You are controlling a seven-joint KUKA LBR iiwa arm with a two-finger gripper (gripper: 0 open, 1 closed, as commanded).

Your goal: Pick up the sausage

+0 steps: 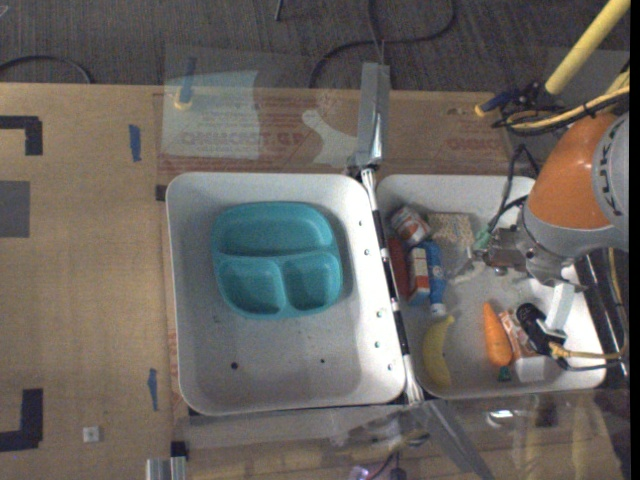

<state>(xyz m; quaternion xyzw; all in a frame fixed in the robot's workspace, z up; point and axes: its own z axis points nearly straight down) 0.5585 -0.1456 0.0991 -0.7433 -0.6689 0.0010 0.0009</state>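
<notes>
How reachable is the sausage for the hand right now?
Probably yes, but tight: the hand hangs over the same bin and nothing covers the sausage, though it lies along the bin wall with a bottle close beside it.

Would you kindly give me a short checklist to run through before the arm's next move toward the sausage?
1. Sausage identified: cannot tell; the reddish long item against the right bin's left wall is the likeliest.
2. Hand over the right bin: ok.
3. Hand above that item: not ok; it is further right in the view, past the blue and white bottle.
4. Free room around the item: not ok; the bottle lies right beside it and the can is close by.
5. Carrot and banana out of the path: ok; both lie nearer the front rim.
</notes>
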